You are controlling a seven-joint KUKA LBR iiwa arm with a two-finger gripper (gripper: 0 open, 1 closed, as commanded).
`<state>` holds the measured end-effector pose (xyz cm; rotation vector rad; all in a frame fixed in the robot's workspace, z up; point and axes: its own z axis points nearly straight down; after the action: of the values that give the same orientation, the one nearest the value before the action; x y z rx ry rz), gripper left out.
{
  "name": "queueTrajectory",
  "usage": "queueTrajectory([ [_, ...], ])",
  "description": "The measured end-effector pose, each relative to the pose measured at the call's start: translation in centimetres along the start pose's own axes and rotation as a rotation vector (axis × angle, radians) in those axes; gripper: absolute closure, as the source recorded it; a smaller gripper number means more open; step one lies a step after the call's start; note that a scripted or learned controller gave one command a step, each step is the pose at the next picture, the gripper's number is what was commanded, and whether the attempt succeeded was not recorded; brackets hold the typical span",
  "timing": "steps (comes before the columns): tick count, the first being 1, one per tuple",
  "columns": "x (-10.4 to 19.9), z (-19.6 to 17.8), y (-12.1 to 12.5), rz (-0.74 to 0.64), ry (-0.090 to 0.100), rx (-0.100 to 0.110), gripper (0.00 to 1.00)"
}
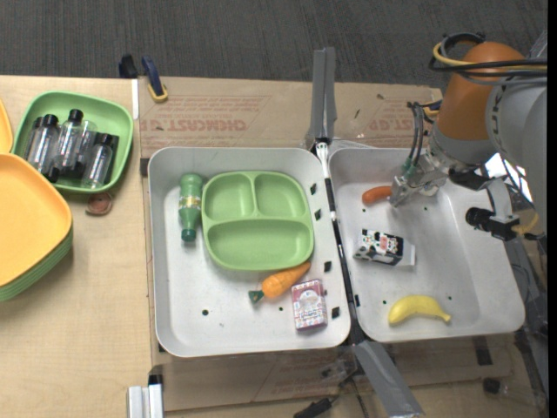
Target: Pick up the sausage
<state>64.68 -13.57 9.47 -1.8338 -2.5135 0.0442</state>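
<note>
Your arm [487,103] reaches in from the right over the far right corner of the right bin [487,320], its orange band bulging above the wrist and the grey body cut off at the picture's edge. The wrist points down and to the left, so the gripper [407,190] sits low over the bin floor near the far wall. You cannot tell from this slanted view how the jaws stand; cables and metal parts crowd them.

The sausage [376,195], a short orange-red piece, lies on the floor of the right bin close to its far left corner, just beside the gripper's tip on its left. Whether the two touch is not clear, and nothing shows the sausage between the jaws.

Elsewhere in that bin you see a small black-and-white packet [383,248] near the left wall and a banana [418,310] toward the near edge.

The left bin [174,320] carries a green divided plate [257,219], a green bottle [190,205] lying along the plate's left side, a toy carrot [283,282] at the plate's near edge and a small red box [308,306] just beside the carrot.

On the wooden worktop [78,355], at the left edge, stands a stack of yellow plates [30,229], and behind it a green tray of dark bottles [74,142].
</note>
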Motion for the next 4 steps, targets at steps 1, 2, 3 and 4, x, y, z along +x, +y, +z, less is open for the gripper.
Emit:
queueTrajectory([
  [1,-8.2,0.2,-1.3,0.149,-0.006,-0.042,1.0],
  [2,-1.8,-5.4,-4.0,0.412,0.001,-0.04,1.0],
  [3,-1.8,-5.4,-4.1,0.412,0.001,-0.04,0.0],
  [4,-0.9,0.4,0.9,0.254,-0.003,-0.038,0.0],
])
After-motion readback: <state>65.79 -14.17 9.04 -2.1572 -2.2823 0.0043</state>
